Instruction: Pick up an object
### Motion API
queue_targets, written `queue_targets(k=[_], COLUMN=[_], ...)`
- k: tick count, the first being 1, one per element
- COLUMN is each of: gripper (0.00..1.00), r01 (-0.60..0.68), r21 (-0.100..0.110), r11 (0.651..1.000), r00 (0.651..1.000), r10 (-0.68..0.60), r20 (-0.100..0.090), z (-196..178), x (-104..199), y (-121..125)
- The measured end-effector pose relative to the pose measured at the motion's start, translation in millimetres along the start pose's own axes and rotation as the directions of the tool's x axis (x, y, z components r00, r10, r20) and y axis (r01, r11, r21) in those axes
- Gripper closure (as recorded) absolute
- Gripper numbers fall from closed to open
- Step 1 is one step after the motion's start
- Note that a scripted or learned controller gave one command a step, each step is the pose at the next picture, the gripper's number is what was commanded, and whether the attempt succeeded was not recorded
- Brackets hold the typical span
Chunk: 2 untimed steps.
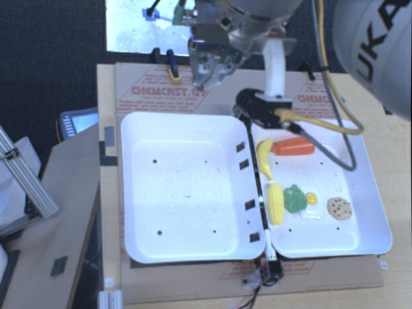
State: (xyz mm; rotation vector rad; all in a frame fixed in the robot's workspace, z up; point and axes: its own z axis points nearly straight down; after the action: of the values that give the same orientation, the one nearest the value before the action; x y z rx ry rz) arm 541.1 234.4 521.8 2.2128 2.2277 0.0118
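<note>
Gripper [207, 76] hangs above bench beyond left bin [138, 172]; we cannot tell its jaw state; banana [264, 158], carrot [293, 147] in right bin [370, 230]

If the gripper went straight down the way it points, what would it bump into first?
Probably the cardboard behind the left bin. The gripper hangs over that strip, pointing down, beyond the bin's far rim. Depth is hard to judge from one slanted view, so it might catch the rim instead.
</note>
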Motion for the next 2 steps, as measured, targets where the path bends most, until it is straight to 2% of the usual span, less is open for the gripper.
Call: queue_targets(k=[1, 2], gripper=[1.00, 1.00], r01=[-0.007, -0.006], r21=[0.009, -0.002], r11=[1.000, 1.000], r00=[1.000, 1.000], r10=[0.007, 0.006], r20=[0.005, 0.001], z=[52.4, -17.0], x=[-0.8, -0.3], y=[18.6, 37.7])
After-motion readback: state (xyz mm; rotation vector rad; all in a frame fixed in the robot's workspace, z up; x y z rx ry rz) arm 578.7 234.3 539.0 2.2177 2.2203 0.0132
